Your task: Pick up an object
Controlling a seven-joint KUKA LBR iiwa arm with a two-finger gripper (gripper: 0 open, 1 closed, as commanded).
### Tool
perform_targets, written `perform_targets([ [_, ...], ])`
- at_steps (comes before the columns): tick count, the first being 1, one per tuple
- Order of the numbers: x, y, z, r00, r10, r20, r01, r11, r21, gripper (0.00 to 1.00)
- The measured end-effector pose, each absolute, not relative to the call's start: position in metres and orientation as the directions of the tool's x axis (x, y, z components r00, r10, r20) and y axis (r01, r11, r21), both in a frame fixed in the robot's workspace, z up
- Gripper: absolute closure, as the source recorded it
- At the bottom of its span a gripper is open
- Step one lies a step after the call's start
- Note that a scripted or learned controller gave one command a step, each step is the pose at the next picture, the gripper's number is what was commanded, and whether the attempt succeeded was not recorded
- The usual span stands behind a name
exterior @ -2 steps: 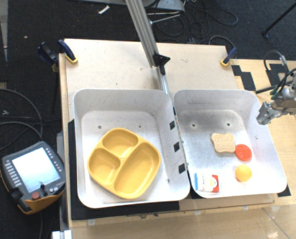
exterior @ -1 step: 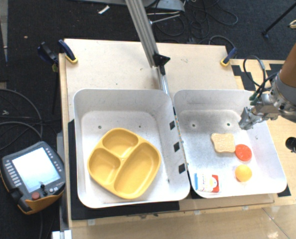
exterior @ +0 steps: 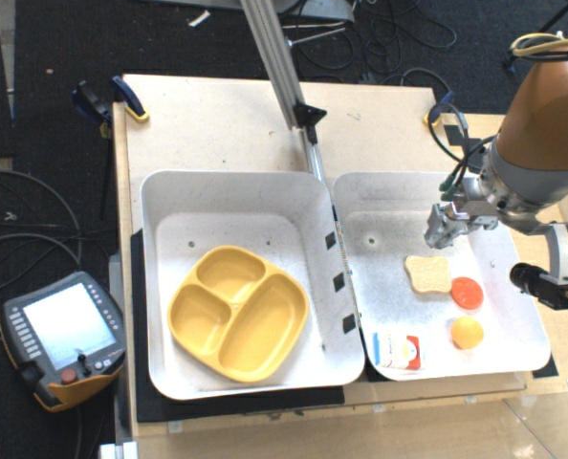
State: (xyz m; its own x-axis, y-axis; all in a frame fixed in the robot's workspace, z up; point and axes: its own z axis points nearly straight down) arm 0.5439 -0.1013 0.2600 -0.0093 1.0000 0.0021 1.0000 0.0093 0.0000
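In the right bin (exterior: 380, 208) lie a tan slice of bread (exterior: 428, 274), a red round piece (exterior: 467, 293), a small yellow round fruit (exterior: 467, 333) and a white carton with red print (exterior: 397, 351). My gripper (exterior: 442, 231) hangs over the bin's upper right part, just above the bread slice and apart from it. Nothing shows between its tips. The arm comes in from the right, its orange band at the top right corner.
The left bin (exterior: 169, 208) holds a yellow divided plate (exterior: 238, 313). A metal pole (exterior: 279, 60) slants down to the bins' shared wall. A teach pendant (exterior: 62, 338) lies on the floor at the left. Cables run behind the bench.
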Motion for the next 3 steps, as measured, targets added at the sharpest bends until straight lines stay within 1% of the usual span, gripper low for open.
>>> perform_targets([
  [1, 0.539, -0.041, 0.247, -0.009, 1.000, 0.002, 1.000, 0.009, -0.002, 1.00],
  [2, 0.531, 0.005, 0.237, -0.008, 1.000, 0.001, 1.000, 0.008, -0.002, 1.00],
  [3, 0.531, 0.051, 0.229, -0.007, 1.000, 0.002, 1.000, 0.007, -0.003, 1.00],
])
